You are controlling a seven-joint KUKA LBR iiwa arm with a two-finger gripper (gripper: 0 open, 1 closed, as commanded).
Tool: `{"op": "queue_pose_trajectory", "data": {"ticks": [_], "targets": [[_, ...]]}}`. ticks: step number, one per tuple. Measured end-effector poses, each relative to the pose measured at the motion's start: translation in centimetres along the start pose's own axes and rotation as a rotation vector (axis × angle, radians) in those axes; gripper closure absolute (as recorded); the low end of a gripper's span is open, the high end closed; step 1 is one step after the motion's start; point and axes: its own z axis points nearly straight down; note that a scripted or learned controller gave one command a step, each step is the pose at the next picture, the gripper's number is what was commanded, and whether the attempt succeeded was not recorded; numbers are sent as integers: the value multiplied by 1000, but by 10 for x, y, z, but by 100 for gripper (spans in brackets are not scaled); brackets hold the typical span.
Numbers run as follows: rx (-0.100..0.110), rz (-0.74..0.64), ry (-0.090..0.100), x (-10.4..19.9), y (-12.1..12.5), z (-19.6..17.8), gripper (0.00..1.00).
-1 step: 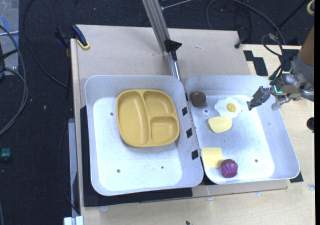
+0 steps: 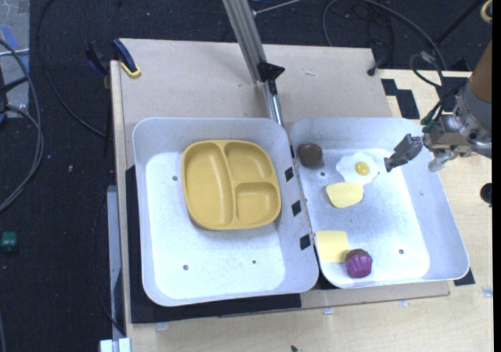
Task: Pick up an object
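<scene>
The dark two-finger gripper (image 2: 403, 151) hangs at the right bin's (image 2: 438, 217) far right edge; I cannot tell its opening, and nothing shows in it. Nearest is the white-and-yellow toy fried egg (image 2: 359, 167), by the far edge. Descend straight above it.

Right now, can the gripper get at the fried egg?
Probably yes. The gripper hangs just right of the fried egg in the right bin, with nothing between them; the yellow piece lies below.
</scene>
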Motion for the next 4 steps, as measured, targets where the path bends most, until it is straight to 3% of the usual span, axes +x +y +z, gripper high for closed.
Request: {"op": "queue_pose_trajectory", "data": {"ticks": [3, 4], "targets": [[6, 1, 2, 13, -8, 160, 0], [-1, 2, 0, 12, -6, 146, 100]]}}
